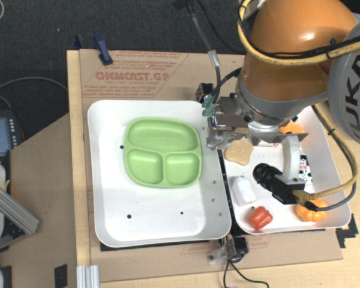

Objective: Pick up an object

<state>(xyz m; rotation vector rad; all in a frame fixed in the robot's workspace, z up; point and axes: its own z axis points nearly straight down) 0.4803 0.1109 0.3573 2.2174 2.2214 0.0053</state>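
A cardboard-topped bench (138,71) is seen carrying two white bins. The left bin (108,179) is taken up by a green divided plate (164,152). Scattered in the right bin (324,140) are a tan cookie-ish piece (239,153), a white block (245,192), a red-orange thing (260,217) (maybe a pepper) and an orange toy (311,212). The gripper (225,128) is parked over the divide, just beside the tan piece; spread or closed can't be told.

Pale green three-section plastic plate (164,152) glows against the shallow white bin (105,179); a beige flat piece (238,154), a red rounded block (260,217), an orange lump (311,212), red lettering on the brown table (138,92).
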